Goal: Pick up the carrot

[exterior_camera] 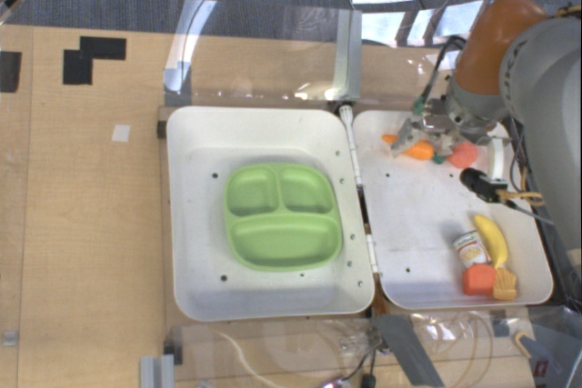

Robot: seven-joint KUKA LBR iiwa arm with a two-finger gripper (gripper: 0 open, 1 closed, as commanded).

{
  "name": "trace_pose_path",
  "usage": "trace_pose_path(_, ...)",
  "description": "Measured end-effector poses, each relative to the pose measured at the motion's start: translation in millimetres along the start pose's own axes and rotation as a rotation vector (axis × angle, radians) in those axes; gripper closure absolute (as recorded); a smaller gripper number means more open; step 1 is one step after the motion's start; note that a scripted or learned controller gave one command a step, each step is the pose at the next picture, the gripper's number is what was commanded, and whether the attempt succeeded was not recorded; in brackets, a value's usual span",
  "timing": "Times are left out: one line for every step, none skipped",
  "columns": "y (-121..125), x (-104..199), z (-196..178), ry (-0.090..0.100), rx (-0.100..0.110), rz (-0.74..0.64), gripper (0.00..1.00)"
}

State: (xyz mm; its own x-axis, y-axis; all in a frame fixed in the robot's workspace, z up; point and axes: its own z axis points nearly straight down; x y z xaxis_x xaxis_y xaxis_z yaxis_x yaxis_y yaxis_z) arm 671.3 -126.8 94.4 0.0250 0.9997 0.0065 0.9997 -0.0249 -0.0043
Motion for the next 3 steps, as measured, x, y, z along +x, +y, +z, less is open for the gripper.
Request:
trace_pose_path(1, 1, -13, -0.003, -0.002, -0.006, 1.00)
trace_pose_path(-4, -46, -26, -0.011, -0.011, -0.053, 1.00)
trace_pose_path(-23, 12, -115, -0.005, -0.012, 0.237, 1.00)
